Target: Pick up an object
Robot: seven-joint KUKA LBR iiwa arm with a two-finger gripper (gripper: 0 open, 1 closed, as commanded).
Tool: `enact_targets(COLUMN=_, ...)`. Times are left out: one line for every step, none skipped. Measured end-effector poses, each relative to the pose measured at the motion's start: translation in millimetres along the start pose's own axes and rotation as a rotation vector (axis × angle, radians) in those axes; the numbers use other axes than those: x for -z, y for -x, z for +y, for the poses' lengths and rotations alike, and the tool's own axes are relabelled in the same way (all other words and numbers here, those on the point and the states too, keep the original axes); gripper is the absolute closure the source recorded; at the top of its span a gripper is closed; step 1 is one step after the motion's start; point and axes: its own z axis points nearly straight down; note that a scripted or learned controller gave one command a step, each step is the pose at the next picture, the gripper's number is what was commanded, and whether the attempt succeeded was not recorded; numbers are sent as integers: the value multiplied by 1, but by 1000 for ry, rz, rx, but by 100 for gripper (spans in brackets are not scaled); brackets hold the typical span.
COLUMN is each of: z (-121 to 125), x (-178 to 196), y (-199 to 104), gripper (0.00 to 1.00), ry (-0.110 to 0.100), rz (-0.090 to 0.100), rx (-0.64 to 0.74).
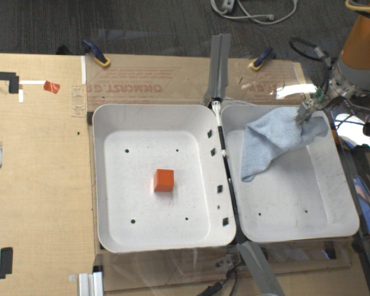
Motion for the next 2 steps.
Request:
enact_targets(z=-11, x=-7, y=3, gripper=100, ry=0, rz=0, rx=85)
enact_targets(z=9, x=-11, y=26, gripper=100, ry=0, rz=0, rx=94)
